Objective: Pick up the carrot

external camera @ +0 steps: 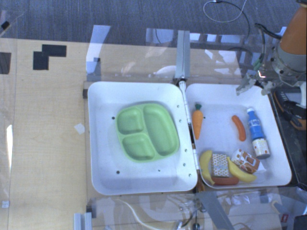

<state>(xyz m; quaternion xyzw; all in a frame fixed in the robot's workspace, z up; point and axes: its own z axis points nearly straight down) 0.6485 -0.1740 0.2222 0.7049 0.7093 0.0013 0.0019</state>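
An orange carrot (197, 120) with a green top lies near the left wall of the right bin (218, 96), pointing toward the front. My gripper (254, 86) hangs at the bin's far right corner, well to the right of the carrot and apart from it. Its two fingers (244, 86) are spread with nothing between them.
The right bin also holds a red sausage (239, 127), a blue-labelled bottle (256, 132), a banana (238, 172), another sausage and two small boxes at the front. A green divided plate (146, 131) lies in the left bin (103, 109). Cables run behind the bins.
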